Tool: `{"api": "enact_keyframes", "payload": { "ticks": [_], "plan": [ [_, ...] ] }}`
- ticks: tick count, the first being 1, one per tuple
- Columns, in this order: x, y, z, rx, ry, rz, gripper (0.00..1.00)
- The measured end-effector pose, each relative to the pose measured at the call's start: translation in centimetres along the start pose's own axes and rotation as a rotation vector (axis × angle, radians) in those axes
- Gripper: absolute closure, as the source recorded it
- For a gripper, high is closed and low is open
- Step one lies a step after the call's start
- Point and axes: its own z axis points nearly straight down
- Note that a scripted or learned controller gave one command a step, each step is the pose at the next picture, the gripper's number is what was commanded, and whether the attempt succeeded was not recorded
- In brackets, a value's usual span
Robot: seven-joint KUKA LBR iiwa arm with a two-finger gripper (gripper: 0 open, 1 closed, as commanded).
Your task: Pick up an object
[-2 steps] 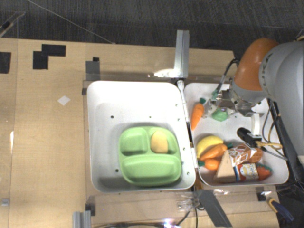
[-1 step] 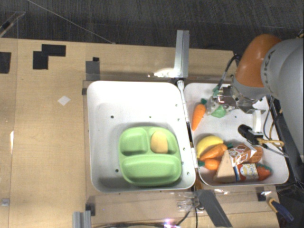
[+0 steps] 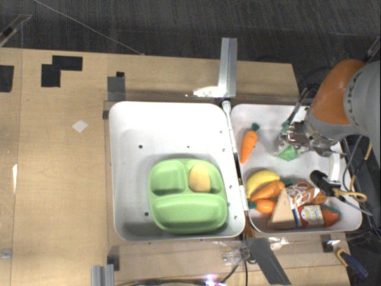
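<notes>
My gripper hangs low in the far part of the right bin. Directly under its tip lies a small green object, partly covered by the gripper. To its left a carrot with a green top rests near the bin's left wall. A banana lies in the near half, with an orange piece on top of it. Beside them are a tan wedge and a red bottle.
The left bin holds a green divided plate with a yellow fruit in its right compartment. A metal post stands behind the wall between the bins. Cables run along the right bin's right rim.
</notes>
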Motion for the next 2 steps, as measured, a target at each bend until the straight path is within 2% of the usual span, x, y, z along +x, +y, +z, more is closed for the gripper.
{"api": "enact_keyframes", "payload": {
  "ticks": [1, 2],
  "plan": [
    [8.3, 4.9, -12.3, 0.011, -0.001, 0.123, 1.00],
    [8.5, 5.0, -13.4, 0.008, -0.001, 0.114, 1.00]
  ]
}}
